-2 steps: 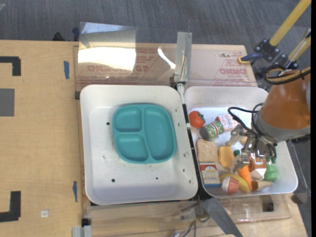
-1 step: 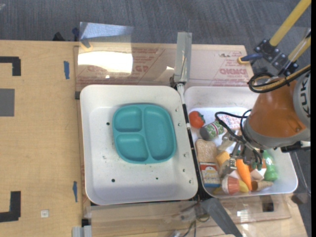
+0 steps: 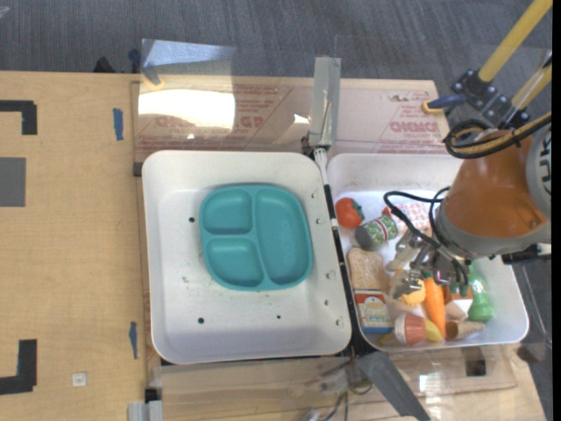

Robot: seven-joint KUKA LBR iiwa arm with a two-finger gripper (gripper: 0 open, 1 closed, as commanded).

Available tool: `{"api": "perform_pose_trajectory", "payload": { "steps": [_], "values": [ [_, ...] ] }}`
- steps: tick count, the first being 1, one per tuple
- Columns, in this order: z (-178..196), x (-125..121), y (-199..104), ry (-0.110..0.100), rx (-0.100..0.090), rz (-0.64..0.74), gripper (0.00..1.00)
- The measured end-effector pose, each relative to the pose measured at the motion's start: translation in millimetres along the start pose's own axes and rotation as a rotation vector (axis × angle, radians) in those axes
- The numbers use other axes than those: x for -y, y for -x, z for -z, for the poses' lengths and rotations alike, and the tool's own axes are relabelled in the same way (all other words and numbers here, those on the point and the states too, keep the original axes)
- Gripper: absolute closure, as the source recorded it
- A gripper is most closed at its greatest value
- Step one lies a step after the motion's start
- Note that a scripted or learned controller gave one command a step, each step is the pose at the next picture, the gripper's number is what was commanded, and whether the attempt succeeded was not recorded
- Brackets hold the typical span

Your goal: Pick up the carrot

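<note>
Low in the right bin (image 3: 517, 318), end effector (image 3: 419, 274) touches carrot (image 3: 434, 299); finger spread unclear.

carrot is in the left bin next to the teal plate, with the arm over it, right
Not quite. The camera view shows the carrot in the right bin, among the other toy foods, not in the left bin. The teal plate lies alone in the left one. The arm does reach over the carrot.
</note>
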State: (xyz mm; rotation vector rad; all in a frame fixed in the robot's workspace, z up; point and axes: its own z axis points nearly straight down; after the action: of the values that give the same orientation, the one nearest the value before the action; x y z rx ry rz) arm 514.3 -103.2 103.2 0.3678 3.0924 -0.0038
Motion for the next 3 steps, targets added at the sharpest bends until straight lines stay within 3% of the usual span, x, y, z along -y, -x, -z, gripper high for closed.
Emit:
{"api": "perform_pose_trajectory", "payload": {
  "steps": [1, 2, 3],
  "values": [
    [86, -69, -19, 0.005, -0.017, 0.081, 1.00],
    [8, -12, -31, 0.002, -0.015, 0.184, 1.00],
    [85, -102, -55, 0.009, -0.016, 0.507, 1.00]
  ]
}}
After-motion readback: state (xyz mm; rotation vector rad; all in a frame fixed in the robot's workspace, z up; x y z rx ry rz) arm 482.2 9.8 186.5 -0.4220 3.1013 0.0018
